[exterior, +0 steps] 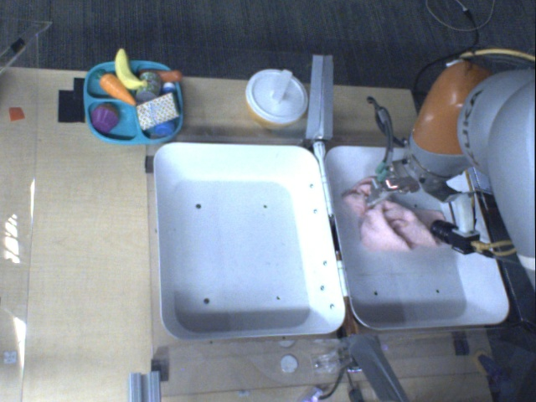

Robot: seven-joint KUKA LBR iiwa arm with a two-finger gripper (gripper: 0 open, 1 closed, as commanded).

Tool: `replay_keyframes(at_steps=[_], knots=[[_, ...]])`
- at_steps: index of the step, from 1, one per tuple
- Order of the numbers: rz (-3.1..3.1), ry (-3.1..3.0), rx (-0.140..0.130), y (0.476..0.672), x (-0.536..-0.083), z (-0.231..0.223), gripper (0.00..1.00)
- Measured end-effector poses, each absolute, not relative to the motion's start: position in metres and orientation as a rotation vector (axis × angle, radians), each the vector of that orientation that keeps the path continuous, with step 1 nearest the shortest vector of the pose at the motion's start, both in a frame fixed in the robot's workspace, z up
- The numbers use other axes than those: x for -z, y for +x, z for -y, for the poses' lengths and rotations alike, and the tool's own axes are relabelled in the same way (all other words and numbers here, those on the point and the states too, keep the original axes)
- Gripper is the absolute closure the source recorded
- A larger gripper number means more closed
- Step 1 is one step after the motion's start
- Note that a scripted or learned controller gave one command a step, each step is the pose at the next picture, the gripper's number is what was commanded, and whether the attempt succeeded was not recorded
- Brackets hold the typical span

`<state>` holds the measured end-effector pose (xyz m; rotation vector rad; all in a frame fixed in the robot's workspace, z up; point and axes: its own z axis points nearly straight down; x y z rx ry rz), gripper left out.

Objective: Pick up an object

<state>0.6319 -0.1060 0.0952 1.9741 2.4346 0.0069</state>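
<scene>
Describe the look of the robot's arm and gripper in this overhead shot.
The arm is bulky, rounded and light grey, with a glossy orange band above the wrist. The gripper is a small dark metal assembly with greenish and reddish specks near its tip. Thin dark cables run off it, and a black, yellow-wired fitting sits lower.

The arm (494, 132) runs off the right edge and covers the right bin's (419, 308) far right corner. The pink thing (394, 224) under it is blurred; what it is cannot be told. The small items in the blue tray (96, 132) are partly too small to name.
</scene>
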Motion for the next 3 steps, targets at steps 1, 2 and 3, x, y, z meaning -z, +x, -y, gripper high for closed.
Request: replay_keyframes(at_steps=[1, 2, 3], knots=[[-2.435, 1.974, -0.007, 0.632, -0.095, 0.106, 0.0], [-2.437, 1.96, -0.013, 0.635, -0.108, 0.104, 1.0], [-2.516, 1.861, -0.01, 0.654, -0.253, 0.103, 1.0]])
